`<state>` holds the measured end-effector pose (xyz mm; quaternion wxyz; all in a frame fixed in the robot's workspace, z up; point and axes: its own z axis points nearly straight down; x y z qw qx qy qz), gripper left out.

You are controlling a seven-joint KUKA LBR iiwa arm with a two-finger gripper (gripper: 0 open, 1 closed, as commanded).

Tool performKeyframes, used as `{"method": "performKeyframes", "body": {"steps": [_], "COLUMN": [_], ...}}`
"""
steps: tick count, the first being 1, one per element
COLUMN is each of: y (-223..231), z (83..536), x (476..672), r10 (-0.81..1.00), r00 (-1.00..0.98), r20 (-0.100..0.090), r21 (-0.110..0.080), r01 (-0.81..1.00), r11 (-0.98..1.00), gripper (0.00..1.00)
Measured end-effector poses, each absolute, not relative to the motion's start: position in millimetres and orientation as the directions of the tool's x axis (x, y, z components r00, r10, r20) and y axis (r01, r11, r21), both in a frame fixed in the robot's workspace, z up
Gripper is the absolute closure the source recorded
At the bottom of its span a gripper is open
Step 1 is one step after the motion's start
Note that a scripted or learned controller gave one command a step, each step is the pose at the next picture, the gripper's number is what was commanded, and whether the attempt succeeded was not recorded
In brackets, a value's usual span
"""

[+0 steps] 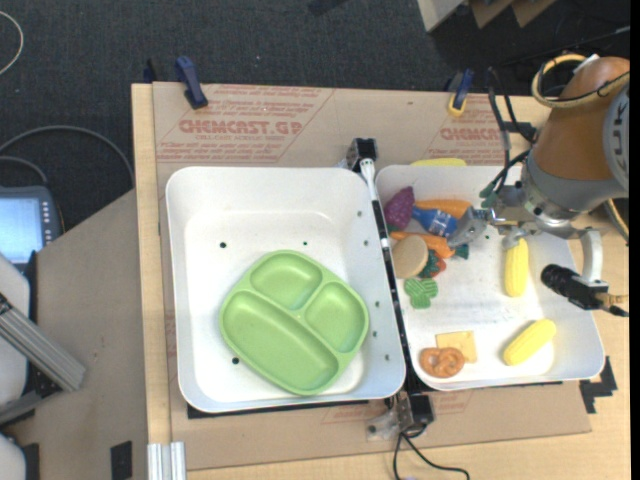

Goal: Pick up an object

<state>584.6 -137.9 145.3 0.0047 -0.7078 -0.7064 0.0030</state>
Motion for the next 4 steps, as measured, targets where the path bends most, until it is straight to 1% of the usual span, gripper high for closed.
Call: {"method": "performKeyframes", "body": {"steps": [1,2,3,4], "y": [-136,-124,-117,-117], "z": [81,85,83,92], "x": [576.9,629.9,659.1,658.3], "r10": [1.000,1.000,1.000,1.000], "r00": [0.001,-0.003,0.000,0.000], "r20": [0.002,-0.001,0.000,0.001], "r21": [-0.008,0.005,-0.045,-0.043], "r01": [1.000,1.000,0.999,0.999], "r11": [-0.001,0.003,0.000,0.000], "gripper": [0.00,0.00,0.00,1.00]}}
